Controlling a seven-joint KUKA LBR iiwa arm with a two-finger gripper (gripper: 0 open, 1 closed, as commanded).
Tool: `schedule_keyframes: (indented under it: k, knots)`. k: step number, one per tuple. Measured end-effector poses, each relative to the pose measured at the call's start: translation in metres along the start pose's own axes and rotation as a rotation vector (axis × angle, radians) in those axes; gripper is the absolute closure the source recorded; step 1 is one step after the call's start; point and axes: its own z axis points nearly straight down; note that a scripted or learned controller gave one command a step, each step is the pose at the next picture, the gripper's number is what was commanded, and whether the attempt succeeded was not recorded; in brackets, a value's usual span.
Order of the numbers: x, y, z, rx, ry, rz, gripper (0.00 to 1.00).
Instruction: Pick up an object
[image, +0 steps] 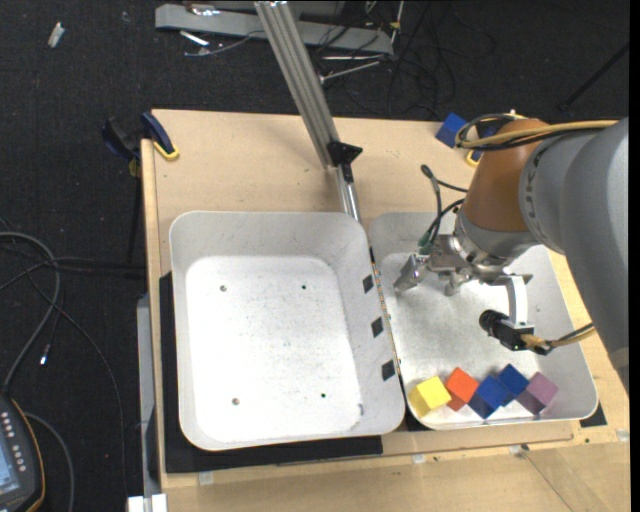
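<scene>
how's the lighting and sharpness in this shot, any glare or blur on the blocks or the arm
Camera view: lighting is even and fairly soft, with no harsh glare on the left white bin. The small yellow cube, orange cube, blue cube and purple cube look slightly soft but readable. The grey arm's orange band is mildly blurred, and the metal gripper is hard to resolve.

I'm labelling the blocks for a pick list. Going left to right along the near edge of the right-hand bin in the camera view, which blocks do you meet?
Small yellow cube → small orange cube → dark blue block → pale purple cube, all crowded together against the right white bin's near edge.
</scene>
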Motion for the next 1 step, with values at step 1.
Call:
schedule_keyframes:
  k: [1]
  knots:
    - [-0.0018,0.0004,-0.012,-0.003,-0.001,0.005,1.0]
